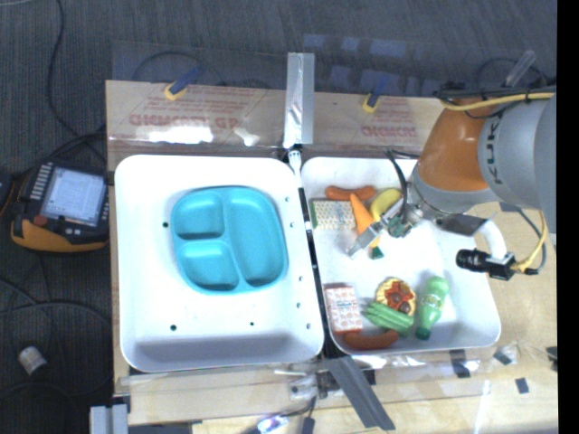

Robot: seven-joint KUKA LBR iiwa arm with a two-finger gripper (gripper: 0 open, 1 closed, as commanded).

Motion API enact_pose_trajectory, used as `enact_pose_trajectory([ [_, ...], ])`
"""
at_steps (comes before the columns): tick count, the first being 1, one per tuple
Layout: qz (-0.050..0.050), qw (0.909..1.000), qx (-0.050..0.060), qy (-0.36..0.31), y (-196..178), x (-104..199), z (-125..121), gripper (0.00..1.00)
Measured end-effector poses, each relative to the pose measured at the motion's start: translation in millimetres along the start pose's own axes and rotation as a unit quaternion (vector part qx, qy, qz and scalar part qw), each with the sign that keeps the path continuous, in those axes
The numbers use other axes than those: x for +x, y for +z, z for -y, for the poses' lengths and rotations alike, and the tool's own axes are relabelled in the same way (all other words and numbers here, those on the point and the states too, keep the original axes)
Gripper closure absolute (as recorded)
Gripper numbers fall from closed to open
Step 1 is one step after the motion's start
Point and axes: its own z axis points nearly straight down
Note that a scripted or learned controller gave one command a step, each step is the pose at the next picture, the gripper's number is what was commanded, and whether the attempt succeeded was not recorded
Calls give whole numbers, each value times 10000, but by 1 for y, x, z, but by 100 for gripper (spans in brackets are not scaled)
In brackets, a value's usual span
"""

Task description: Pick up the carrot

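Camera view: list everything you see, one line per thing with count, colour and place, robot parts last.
Bins: 2, white, side by side on the bench.
Divided plate: 1, light blue, middle of the left bin.
Carrot: 1, orange, upper part of the right bin, just left of the tool.
Banana: 1, yellow, beside the carrot under the wrist.
Sausages: 2, red-brown, one at the right bin's top, one at its bottom edge.
Patterned box: 1, pale green-white, left of the carrot.
Snack packet: 1, red and white, lower left of the right bin.
Pizza slice: 1, red and yellow, lower right bin.
Bottle: 1, green, lower right of the right bin.
Handheld pendant: 1, orange and black, on the floor at left.
Arm: 1, grey with orange band, from the right.
Tool: 1, metal, over the right bin's middle.
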Motion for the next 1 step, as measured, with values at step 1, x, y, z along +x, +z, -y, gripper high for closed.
enact_pose_trajectory([
  [1, 0, 10000, -2, 0, 0, 0, 0, 0],
])
